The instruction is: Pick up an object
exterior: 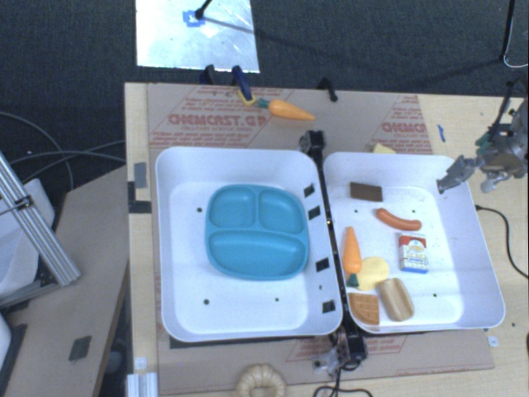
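- Camera view: the tool [467, 175] hangs over the right bin's [475, 246] far right corner, its two fingers spread wide with nothing between them, likely poised to descend.
- The pickable things lie loose in that bin: a brown block [365, 192], a sausage [398, 219], a small carton [413, 253], a carrot [352, 250].
- The left bin [178, 222] carries a blue divided plate [256, 231].

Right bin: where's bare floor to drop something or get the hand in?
Right bin: bare floor along the far-right side, right of the small carton, and the back-right corner beyond the sausage. Crowded front-left: carrot, yellow piece, waffle, bread roll. The hand hovers by the back-right rim.
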{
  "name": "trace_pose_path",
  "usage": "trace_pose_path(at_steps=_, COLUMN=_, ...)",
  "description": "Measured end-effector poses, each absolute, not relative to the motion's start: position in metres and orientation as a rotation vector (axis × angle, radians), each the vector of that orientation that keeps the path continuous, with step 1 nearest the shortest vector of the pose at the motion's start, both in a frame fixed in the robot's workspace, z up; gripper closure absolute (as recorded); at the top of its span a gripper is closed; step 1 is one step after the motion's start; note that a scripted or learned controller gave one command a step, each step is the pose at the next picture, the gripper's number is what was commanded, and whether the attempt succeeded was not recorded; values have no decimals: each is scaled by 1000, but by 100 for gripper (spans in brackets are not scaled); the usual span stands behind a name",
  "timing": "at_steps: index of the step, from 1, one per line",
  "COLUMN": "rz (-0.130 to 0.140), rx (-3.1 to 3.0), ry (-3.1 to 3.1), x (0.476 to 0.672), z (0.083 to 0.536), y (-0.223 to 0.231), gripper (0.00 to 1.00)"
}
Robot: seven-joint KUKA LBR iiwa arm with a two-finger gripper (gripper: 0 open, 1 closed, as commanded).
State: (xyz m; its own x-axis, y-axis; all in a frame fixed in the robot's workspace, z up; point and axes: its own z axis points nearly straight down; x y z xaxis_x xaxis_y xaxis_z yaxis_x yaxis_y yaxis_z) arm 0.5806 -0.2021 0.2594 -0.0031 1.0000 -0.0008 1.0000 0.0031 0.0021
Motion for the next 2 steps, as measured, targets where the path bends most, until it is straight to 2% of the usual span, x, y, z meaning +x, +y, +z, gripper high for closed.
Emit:
trace_pose_path(at_steps=1, rz=-1, rx=2216, ry=2228, x=584, z=204, y=-193, gripper=0)
trace_pose_path(at_steps=2, rz=-2, rx=2221, ry=2225, x=575, z=158, y=-192, gripper=0)
